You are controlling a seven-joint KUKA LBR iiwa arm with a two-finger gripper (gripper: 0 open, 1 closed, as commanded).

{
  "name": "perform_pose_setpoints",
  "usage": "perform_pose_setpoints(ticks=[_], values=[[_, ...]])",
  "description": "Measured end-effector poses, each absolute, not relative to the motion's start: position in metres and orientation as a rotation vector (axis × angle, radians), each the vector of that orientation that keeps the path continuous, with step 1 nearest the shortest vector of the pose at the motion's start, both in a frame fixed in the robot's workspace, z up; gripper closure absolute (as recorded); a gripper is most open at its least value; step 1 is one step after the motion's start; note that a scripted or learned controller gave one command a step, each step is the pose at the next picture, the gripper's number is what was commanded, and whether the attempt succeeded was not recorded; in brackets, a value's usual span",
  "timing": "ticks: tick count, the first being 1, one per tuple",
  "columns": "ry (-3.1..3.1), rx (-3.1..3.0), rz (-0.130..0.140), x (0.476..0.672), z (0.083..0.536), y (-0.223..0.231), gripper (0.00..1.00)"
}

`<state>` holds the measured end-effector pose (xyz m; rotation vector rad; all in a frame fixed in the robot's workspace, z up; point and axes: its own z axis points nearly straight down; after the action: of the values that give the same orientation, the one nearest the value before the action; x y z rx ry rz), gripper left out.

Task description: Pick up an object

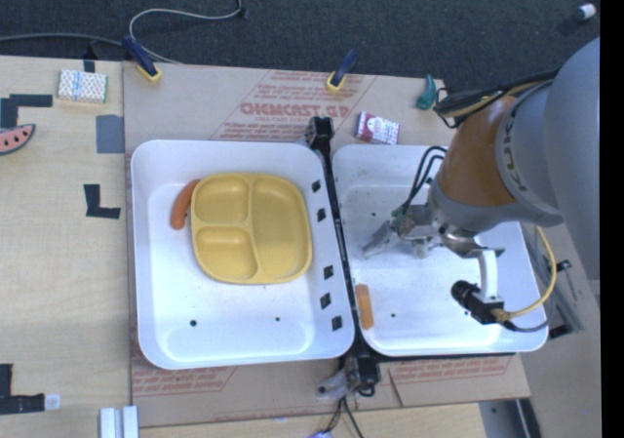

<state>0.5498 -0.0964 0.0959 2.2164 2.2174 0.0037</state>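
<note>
Grey arm [546, 143], orange band [473, 158], black and yellow cables.

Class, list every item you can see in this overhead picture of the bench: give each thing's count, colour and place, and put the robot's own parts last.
Bins: two, white, side by side on the bench.
Divided plate: one, yellow, left bin.
Sausage: one, orange, left bin, at the plate's left edge.
Small stick: one, orange, right bin, near the divider.
Clamps: two, blue and yellow, back edge.
Packet: one, red and white, behind the right bin.
Arm: one, grey with orange band.
Hand: one, over the right bin.
</note>
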Motion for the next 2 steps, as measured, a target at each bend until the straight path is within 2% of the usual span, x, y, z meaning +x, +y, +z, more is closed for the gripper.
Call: perform_pose_setpoints(ticks=[1, 2], values=[[2.22, 2.216, 0.004, 0.5499, 0.105, -0.0955, 1.0], [2.22, 2.216, 0.004, 0.5498, 0.105, -0.0955, 0.0]])
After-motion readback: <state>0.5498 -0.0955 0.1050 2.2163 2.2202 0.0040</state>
